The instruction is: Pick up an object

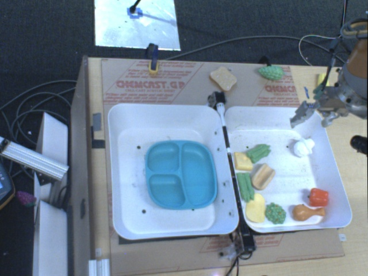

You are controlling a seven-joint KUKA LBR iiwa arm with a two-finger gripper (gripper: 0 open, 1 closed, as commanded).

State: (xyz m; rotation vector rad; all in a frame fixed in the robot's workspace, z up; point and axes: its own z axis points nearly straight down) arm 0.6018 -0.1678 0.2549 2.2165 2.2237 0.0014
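The right bin holds several toy foods: a white piece, a green vegetable, a yellow wedge, a bread roll, a green pod, a yellow piece, broccoli, a red pepper and an orange drumstick. My gripper hangs above the bin's far right corner, up and right of the white piece. It is open, with nothing between its fingers.
The left bin holds a blue divided plate. Behind the bins, a bread slice and a green toy lie on the cardboard. A yellow clamp stands at the back edge.
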